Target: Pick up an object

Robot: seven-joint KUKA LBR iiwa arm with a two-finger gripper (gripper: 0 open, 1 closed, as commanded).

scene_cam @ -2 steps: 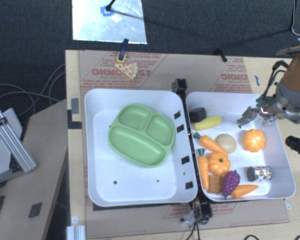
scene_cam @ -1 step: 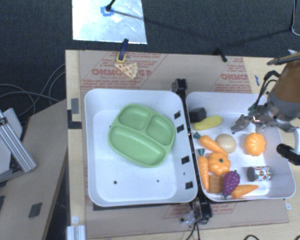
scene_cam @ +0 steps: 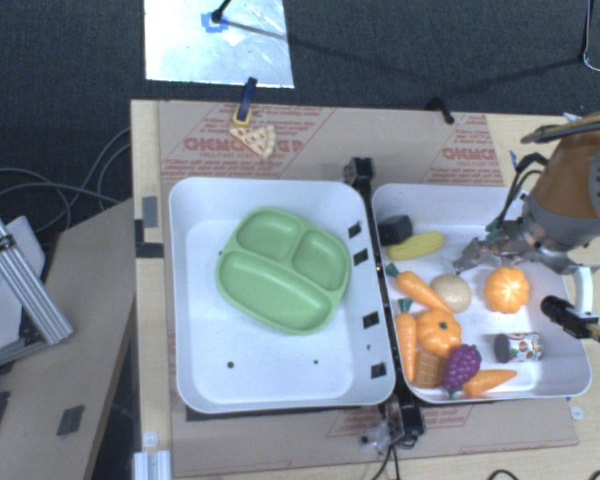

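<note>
The right bin [scene_cam: 565,373] holds several toy foods: a yellow banana [scene_cam: 416,245], a round orange [scene_cam: 507,290], a white egg-shaped piece [scene_cam: 450,292], a small pumpkin [scene_cam: 438,332], purple grapes [scene_cam: 461,364], carrots [scene_cam: 417,289] and a little can [scene_cam: 521,347]. My gripper [scene_cam: 492,251] hangs at the bin's back right, just above and behind the orange. Its grey fingers are spread open, with nothing between them. The arm's wrist covers part of the bin's right rim.
In the left bin [scene_cam: 195,368] lies a green divided plate [scene_cam: 284,268]. A black block [scene_cam: 393,230] sits beside the banana near the divider between the bins. A black part [scene_cam: 570,315] juts over the right bin's right side.
</note>
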